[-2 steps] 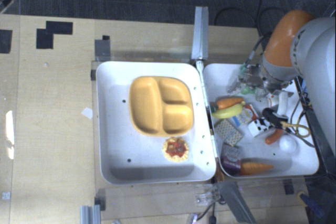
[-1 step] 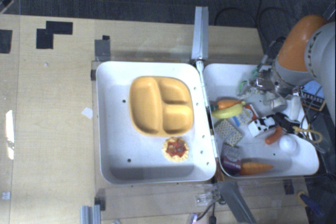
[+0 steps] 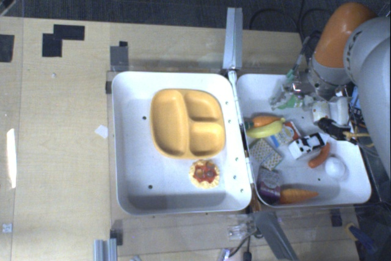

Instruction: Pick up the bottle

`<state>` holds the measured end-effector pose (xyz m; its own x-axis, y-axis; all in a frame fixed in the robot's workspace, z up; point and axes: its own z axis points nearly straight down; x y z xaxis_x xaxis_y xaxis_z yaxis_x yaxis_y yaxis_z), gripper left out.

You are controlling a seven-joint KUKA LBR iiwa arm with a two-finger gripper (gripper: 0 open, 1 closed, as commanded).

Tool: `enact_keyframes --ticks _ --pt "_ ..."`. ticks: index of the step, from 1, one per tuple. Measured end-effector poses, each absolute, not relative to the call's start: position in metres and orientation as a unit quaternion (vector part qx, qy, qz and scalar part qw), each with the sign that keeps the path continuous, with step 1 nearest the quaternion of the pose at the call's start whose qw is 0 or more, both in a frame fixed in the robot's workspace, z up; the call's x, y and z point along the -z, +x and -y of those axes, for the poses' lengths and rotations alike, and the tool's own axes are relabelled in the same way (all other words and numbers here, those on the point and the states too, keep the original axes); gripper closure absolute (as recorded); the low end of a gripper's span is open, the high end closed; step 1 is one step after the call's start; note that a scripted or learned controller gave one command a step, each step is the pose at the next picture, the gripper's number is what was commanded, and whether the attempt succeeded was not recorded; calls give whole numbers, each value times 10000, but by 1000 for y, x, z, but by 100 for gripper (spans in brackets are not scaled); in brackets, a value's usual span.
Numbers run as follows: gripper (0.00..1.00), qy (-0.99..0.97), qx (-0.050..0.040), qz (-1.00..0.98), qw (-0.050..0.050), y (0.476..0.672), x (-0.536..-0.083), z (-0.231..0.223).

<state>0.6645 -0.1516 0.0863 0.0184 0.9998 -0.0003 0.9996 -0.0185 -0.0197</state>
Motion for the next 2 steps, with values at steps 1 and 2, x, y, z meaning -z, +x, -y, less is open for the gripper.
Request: enact_keyframes --ticks 1,2 --pt "100 -7118 -74 7023 65 665 -97 151" --pt "100 -7571 33 6533 -25 671 -188 62"
